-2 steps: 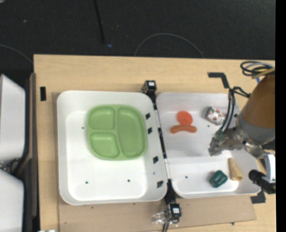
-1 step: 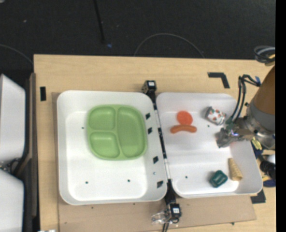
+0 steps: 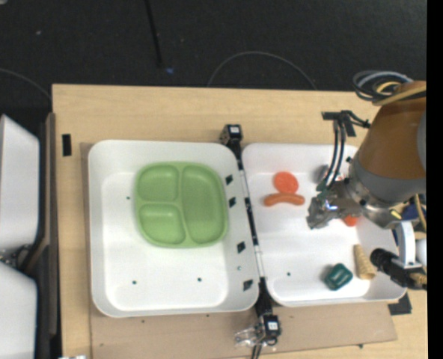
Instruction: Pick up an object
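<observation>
Camera view, slanted from above: end effector [image 3: 320, 214] low over the right bin [image 3: 296, 271], just right of the orange piece [image 3: 284, 188]. State of the end effector impossible to tell at this size and angle; nothing visibly between its tips. Small orange-red bit [image 3: 349, 220] just beside it, partly hidden under the wrist. Arm [image 3: 395, 152], grey with orange band, entering from the right.

Other candidates in the same bin: green block [image 3: 338, 276] near the front right corner, tan cork-like piece [image 3: 364, 262] just beside it. Left bin [image 3: 109, 275] carrying a green divided plate [image 3: 182, 203], well apart from the end effector. Both bins on the wooden table [image 3: 147, 107].

Judged step: approach and alignment for a grasp, nearest target likely the orange piece. For a sound grasp:
- Centre over the narrow stem, not the round cap.
- Descend vertically until just clear of the bin floor.
- Close fully before lifting.
- Lift straight up; confirm the piece between the tips.

Risk: low, flat piece liable to slide aside on contact.
</observation>
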